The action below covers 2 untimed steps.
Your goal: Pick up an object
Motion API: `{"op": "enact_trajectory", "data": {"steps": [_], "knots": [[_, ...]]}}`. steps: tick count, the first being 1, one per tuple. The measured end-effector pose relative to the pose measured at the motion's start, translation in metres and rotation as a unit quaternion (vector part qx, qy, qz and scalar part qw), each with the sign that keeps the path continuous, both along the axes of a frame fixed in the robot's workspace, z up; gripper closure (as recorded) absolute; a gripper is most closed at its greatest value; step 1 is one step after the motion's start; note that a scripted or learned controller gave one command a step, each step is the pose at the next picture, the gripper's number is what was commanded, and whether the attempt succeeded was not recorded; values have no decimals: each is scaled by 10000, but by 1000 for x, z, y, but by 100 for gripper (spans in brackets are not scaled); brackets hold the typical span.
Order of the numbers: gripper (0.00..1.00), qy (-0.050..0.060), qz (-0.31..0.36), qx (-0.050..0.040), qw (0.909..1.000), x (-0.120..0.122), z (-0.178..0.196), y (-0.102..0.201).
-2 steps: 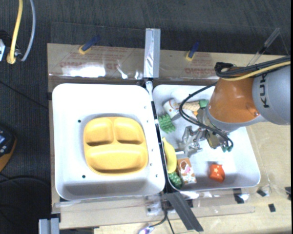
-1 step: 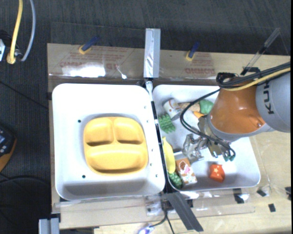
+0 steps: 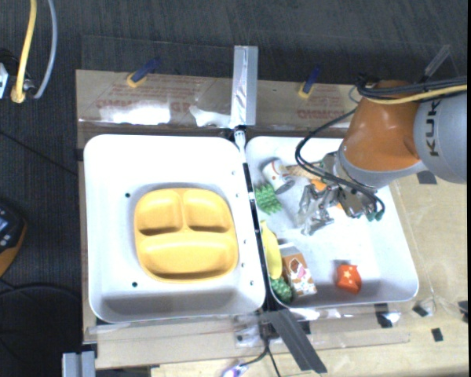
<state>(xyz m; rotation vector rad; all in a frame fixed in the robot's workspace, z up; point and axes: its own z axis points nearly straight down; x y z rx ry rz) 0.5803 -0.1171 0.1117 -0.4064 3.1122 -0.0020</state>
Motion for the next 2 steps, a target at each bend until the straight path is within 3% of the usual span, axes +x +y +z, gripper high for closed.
{"op": "enact_trajectory", "data": {"steps": [1, 2], "knots": [[0, -30, -825, 12, 9966, 29, -21, -2], [0, -49, 195, -23, 9998, 49, -20, 14]]}}
